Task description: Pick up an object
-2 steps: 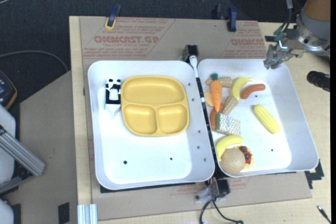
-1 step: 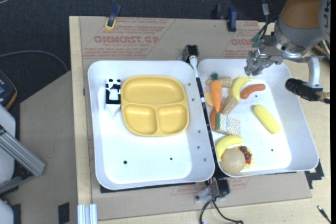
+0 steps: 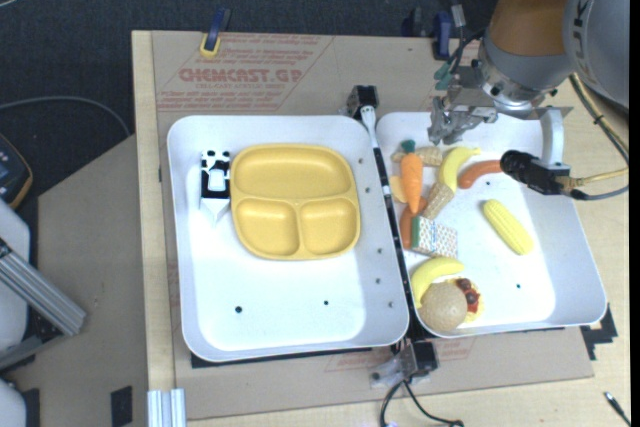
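My gripper (image 3: 447, 128) hangs over the far left part of the right bin (image 3: 560, 300), just above a cluster of toy food. Below it lie a yellow banana (image 3: 456, 160), an orange carrot (image 3: 411, 177) and an orange-red sausage (image 3: 478, 172). A corn cob (image 3: 507, 225) rests in the bin's middle. Nearer the front sit a patterned cracker (image 3: 436, 237), a second yellow banana piece (image 3: 436, 269) and a tan bun with red filling (image 3: 447, 304). Nothing shows between the fingers.
The left bin (image 3: 200, 295) holds a yellow three-compartment plate (image 3: 296, 198) and a small black-and-white block (image 3: 214, 177) at its left. A black clip (image 3: 362, 100) sits at the far end of the ridge between the bins.
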`<state>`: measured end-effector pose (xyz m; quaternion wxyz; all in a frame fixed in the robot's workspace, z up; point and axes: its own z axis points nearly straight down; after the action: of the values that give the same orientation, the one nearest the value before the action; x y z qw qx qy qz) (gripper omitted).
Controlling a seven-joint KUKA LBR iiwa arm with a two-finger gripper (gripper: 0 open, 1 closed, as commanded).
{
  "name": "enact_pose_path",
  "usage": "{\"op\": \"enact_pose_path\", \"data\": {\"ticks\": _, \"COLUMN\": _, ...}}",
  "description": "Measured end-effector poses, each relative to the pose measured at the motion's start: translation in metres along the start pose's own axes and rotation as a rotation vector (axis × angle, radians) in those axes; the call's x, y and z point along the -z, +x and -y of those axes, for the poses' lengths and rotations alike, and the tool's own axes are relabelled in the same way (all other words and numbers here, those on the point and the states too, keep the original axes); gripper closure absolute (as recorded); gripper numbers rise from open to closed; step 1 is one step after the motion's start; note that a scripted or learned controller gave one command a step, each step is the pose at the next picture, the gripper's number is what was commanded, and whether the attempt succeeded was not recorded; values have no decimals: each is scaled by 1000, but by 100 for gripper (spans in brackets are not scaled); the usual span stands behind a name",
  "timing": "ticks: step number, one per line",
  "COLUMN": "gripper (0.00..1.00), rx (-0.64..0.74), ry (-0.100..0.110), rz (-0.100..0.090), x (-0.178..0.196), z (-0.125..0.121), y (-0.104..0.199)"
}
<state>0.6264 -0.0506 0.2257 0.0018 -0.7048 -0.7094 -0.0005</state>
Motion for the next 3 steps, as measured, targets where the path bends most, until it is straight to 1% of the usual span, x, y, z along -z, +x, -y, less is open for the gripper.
{"op": "enact_pose_path", "data": {"ticks": 1, "gripper": 100, "rx": -2, "ry": 1, "rz": 1, "x": 5, "z": 9, "y": 45}}
{"op": "enact_pose_path", "data": {"ticks": 2, "gripper": 100, "rx": -1, "ry": 3, "rz": 2, "x": -7, "z": 33, "y": 102}}
{"op": "enact_pose_path", "data": {"ticks": 3, "gripper": 100, "rx": -5, "ry": -4, "rz": 3, "x": 8, "z": 29, "y": 104}}
